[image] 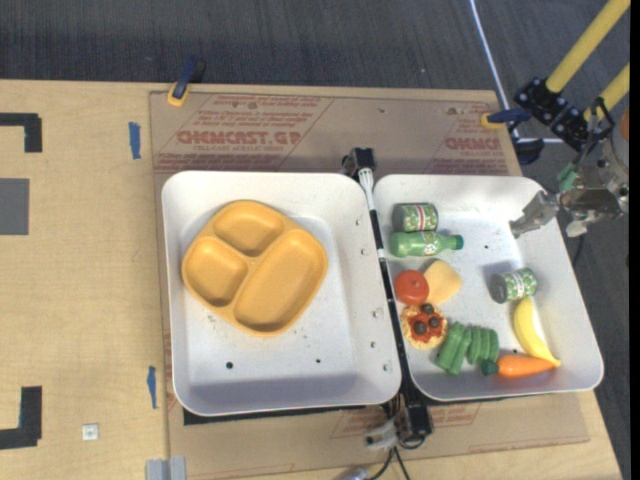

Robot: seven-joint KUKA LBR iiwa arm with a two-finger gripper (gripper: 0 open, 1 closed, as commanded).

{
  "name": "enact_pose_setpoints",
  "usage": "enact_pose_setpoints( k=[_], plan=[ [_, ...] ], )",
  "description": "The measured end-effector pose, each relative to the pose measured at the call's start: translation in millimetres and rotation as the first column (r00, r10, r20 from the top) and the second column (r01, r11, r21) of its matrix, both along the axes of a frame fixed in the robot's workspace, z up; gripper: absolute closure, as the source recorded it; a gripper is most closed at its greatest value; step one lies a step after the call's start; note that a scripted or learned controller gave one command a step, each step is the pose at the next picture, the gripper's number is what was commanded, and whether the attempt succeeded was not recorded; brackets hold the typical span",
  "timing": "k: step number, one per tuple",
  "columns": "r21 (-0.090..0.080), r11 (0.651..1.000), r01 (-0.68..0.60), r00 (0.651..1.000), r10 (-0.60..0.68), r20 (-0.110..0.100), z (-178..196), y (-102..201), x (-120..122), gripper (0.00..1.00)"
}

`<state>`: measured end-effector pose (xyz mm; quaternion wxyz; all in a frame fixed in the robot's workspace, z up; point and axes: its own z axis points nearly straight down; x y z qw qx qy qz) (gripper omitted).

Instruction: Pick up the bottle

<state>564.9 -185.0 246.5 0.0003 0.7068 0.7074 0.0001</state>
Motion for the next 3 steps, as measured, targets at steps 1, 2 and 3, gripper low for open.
enact_pose_setpoints(
  k=[1, 2, 3],
  plan=[
    [0.001, 0.994, 0.108, 0.994, -0.108, -0.003, -90, 65, 10, 0.00],
    [0.001, 0.922, 0.386, 0.922, -0.386, 0.000, -62, 118, 6, 0.00],
    [0.000, 0.851, 0.525, 0.851, -0.525, -0.001, -62, 152, 28, 0.00]
  ],
)
